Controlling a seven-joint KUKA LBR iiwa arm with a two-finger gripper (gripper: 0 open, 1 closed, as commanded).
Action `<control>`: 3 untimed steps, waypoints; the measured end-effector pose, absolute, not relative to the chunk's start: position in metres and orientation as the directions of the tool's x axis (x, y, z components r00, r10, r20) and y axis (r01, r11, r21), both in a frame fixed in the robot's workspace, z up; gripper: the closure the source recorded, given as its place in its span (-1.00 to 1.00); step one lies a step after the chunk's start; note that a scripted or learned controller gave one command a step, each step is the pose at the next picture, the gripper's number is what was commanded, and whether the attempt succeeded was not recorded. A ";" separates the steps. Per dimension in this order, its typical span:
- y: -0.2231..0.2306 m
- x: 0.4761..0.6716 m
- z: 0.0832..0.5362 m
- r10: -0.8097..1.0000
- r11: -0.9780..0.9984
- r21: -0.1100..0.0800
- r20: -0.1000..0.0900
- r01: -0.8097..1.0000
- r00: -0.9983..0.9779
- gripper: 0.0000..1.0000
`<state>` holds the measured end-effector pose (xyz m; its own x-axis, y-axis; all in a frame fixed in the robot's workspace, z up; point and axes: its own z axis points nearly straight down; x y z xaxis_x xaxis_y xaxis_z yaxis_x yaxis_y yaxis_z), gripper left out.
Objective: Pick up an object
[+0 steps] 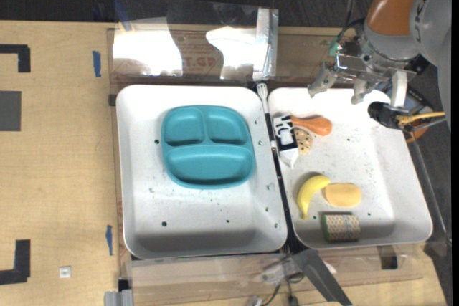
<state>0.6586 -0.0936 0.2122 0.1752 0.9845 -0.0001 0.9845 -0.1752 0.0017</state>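
While the two-finger metal gripper (pixel 337 84) is held spread and empty at the right bin's far rim, the orange carrot-shaped toy (pixel 313 127) is seen just below-left, lengthwise across.

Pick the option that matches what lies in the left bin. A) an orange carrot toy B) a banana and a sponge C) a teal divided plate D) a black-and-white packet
C: the teal divided plate lies alone in the left bin, while the banana and the other small items sit in the right bin.
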 end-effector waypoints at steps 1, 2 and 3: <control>-0.145 0.665 0.146 0.994 -0.108 -0.007 -0.001 0.994 0.108 -1.00; -0.148 0.668 0.205 1.000 -0.021 0.008 -0.003 1.000 0.021 -1.00; -0.105 0.666 0.120 1.000 -0.003 -0.006 0.002 1.000 0.003 -1.00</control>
